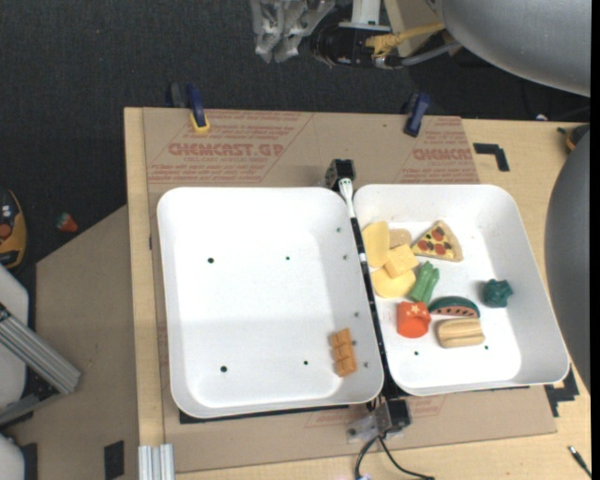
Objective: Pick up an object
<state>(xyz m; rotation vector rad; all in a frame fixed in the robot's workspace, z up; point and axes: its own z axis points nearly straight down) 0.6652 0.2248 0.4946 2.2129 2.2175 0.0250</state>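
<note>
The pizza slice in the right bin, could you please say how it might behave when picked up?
The pizza slice looks like a flat, rigid toy wedge, so probably stiff and light. Lying flat, it seems unlikely to roll, though its thin edge may be awkward to grip.

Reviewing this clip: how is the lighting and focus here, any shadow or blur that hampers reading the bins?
Camera view: light is uneven, a soft shadow darkening the upper half of the left bin while its lower half is brighter; the toy food, such as the pizza slice in the right bin, reads sharp; the gripper at the top edge is blurred.
</note>
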